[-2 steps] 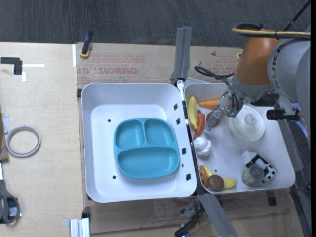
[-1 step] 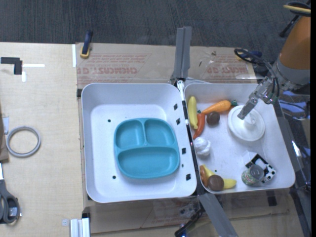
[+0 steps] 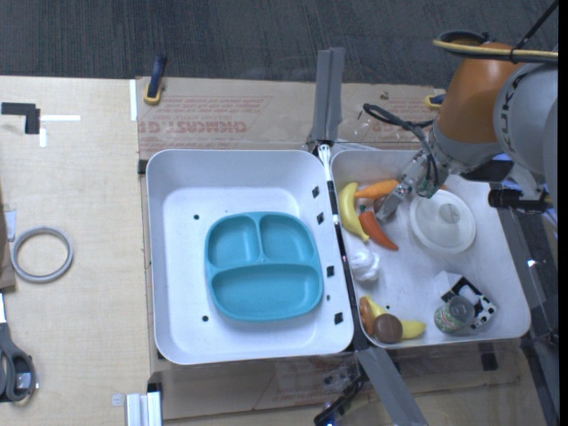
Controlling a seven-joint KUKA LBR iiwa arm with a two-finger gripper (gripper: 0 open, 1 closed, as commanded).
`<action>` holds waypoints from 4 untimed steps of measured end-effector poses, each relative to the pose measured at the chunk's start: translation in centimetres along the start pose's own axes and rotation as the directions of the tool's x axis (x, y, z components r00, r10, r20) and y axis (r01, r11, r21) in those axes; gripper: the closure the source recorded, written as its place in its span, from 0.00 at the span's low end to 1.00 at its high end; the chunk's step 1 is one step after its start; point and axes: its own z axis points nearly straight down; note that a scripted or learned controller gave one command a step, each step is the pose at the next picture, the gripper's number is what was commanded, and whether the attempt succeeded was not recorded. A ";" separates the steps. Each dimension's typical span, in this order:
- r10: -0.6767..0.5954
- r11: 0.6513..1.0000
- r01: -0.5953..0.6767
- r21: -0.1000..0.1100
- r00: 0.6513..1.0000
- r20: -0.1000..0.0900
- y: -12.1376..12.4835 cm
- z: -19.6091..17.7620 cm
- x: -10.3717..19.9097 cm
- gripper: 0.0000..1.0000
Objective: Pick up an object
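In the right bin (image 3: 497, 264), the pincer (image 3: 390, 204) touches a carrot (image 3: 376, 189).

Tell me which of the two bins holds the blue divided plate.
The left bin holds the blue plate; the right bin holds food items.

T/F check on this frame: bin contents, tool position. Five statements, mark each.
1. The blue tray lies in the left bin. True.
2. The tool is over the left bin. False: it is over the right bin, by the carrot.
3. The banana lies near the divider between the bins. True.
4. The clear lid sits on the blue tray. False: it is in the right bin.
5. A tape ring lies inside the left bin. False: it lies on the bench, left of the bins.
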 end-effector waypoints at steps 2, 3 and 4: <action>0.106 0.994 -0.106 0.012 0.994 -0.015 -5.6 0.8 -0.9 0.00; 0.238 0.971 -0.238 0.013 0.971 -0.014 -0.3 0.8 1.1 0.00; 0.236 0.972 -0.236 0.014 0.972 -0.010 -0.3 -0.1 0.9 1.00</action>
